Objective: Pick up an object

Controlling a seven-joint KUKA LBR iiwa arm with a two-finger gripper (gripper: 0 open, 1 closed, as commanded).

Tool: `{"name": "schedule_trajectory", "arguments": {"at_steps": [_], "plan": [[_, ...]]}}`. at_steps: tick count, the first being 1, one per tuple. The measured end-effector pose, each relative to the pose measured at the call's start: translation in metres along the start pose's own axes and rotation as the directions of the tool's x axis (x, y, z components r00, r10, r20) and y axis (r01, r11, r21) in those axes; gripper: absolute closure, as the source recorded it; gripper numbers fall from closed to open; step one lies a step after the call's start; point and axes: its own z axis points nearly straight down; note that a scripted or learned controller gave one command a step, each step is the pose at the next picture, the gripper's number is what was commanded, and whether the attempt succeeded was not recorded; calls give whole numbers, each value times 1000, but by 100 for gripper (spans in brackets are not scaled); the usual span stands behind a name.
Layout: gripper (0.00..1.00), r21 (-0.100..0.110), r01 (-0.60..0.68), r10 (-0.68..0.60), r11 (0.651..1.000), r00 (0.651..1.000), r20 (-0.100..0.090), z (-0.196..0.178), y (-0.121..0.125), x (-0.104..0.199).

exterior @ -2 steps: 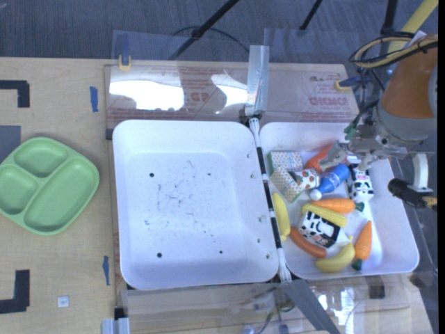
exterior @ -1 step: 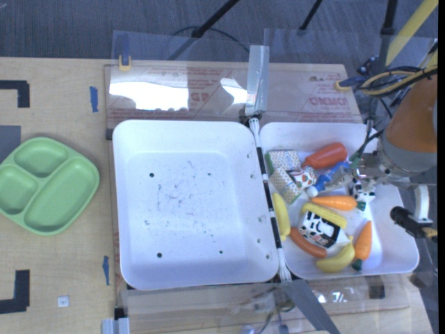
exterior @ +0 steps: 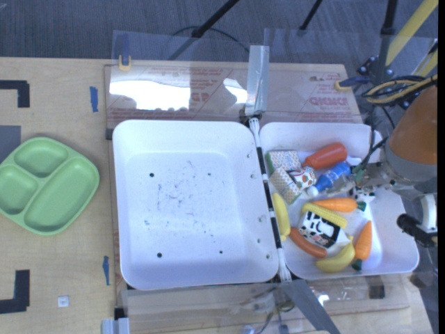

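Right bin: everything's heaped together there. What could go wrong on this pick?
1. The toys in the right bin lie packed and overlapping: the carrot touches the black-and-white box, and a banana sits under its edge. A grasp may close on two things or slip off.
2. The yellow banana hugs the divider wall, leaving little finger room.
3. The arm overhangs the bin's right edge and could nudge the pile descending.

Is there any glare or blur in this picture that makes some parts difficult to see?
In the camera view, strong glare lies on the clear panel behind the left bin, washing out the lettering there; the arm at the right edge is blurred and soft; the toys in the right bin, such as the orange carrot, are fairly sharp, with soft shadows only.
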Motion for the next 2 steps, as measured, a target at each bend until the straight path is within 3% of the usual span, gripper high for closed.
{"name": "schedule_trajectory", "arguments": {"at_steps": [1, 2], "plan": [[0, 1, 200, -200, 980, 980, 2, 0, -9, -5], [0, 46, 330, -329, 943, 944, -32, -23, -55, 24]]}}
